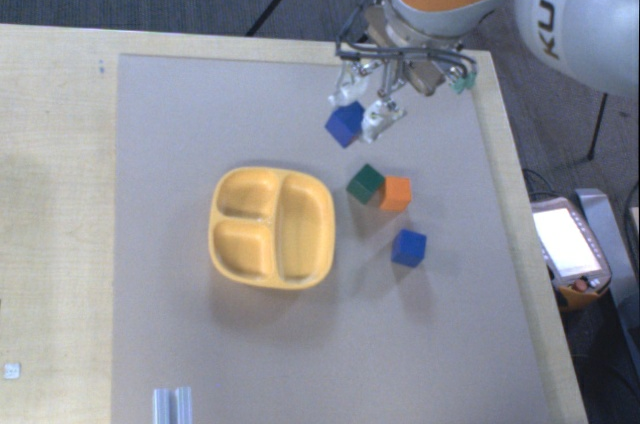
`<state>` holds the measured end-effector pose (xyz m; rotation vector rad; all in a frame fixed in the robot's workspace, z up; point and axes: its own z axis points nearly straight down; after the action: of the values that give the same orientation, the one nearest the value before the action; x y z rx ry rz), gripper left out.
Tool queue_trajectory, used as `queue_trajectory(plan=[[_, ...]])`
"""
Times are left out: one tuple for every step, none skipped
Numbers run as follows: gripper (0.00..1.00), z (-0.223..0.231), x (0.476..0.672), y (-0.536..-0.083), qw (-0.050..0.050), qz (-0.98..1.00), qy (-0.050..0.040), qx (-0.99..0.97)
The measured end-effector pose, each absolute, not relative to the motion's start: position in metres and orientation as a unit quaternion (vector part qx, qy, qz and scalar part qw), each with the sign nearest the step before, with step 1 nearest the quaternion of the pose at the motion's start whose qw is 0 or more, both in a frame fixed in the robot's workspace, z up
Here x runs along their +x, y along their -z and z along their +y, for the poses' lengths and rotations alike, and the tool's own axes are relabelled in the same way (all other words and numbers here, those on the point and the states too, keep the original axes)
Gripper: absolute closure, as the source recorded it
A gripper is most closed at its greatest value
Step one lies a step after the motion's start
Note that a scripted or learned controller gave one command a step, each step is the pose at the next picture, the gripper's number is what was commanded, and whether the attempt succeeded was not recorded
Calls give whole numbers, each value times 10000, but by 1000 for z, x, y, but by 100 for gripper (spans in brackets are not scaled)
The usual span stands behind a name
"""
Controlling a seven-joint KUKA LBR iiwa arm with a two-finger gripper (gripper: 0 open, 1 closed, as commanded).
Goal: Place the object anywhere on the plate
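My jaws point(362, 112) sit in the upper middle of the frame, two pale fingers closed on a small blue cube point(344, 125), which hangs tilted between them, clear of the surface. Below and left lies the yellow plate point(271, 226): glossy plastic, rounded square, moulded into three compartments, nothing in them. Right of it, a green cube point(366, 183) and an orange cube point(396, 194) touch side by side, and a second blue cube point(408, 248) sits just below them, apart. All are matte, sharp-edged blocks. The tabletop point(180, 132) is flat grey with a pale wooden rim. My wrist's metal fittings crowd together, hard to separate; my orange band is cut off by the top edge.
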<state>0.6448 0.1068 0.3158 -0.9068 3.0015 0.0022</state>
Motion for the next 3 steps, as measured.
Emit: queue_trajectory(plan=[[100, 108, 646, -327, 71, 9574, -13, -2886], [100, 152, 641, -284, 28, 8885, -12, -4589], [100, 163, 602, -309, 40, 8266, -6, -5627]])
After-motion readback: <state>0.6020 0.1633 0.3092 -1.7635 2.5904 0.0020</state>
